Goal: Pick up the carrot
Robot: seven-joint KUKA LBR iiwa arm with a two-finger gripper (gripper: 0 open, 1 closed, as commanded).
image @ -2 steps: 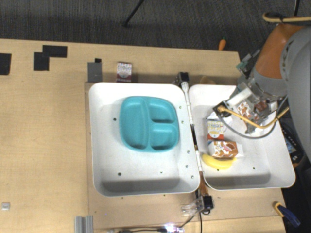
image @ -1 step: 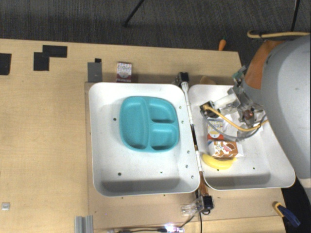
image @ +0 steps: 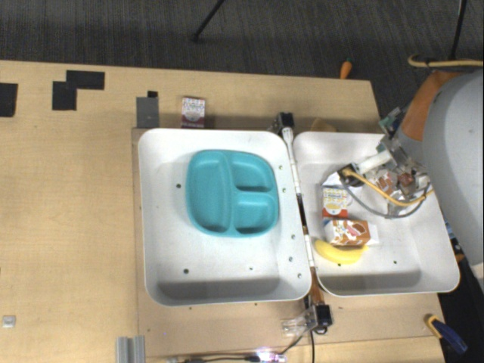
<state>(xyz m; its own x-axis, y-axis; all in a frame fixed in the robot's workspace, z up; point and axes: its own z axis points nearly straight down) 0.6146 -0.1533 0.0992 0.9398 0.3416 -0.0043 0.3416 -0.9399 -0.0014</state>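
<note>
Claw over the right bin on a pale wooden table

From my remote station I see the table (image: 68, 225) on dark carpet (image: 113, 13). The claw (image: 374, 174) hangs among loose cables in the right bin (image: 423, 278), beside a small carton (image: 336, 199), a packet (image: 349, 231) and a banana (image: 339, 252). I cannot tell its grip, nor the carrot's place or heading. The left bin (image: 151, 203) holds a teal divided plate (image: 232, 193).
</note>
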